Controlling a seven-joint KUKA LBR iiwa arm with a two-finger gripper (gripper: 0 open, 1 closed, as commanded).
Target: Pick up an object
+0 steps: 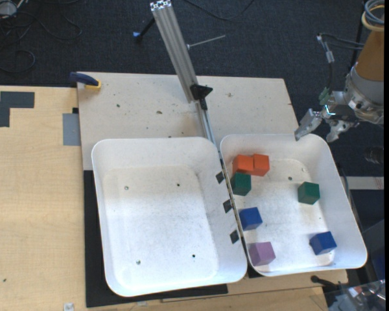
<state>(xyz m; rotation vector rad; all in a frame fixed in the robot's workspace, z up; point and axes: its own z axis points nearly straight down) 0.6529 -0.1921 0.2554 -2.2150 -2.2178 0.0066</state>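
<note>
We are looking down at two white bins sitting side by side on a bench. The left bin (155, 219) is holding only small dark specks on its floor.

The right bin (340, 193) is holding six blocks. At its top left, an orange block (251, 164) is lying near the wall. A dark green block (241, 183) is sitting just below it, touching it or almost touching. Farther down that same side, a blue block (250, 218) is resting near the wall between the bins. Below that, a purple block (262, 253) is sitting close to the front rim. Moving right, a second green block (308, 192) is standing by itself in the middle of the right half. A second blue block (323, 242) is lying near the front right corner.

The arm is reaching in from the right. The gripper (319, 126) is hanging just past the top right corner of the right bin, up above the rim. Its fingers are spreading apart, and we are seeing nothing between them. All the blocks are lying well apart from it.
</note>
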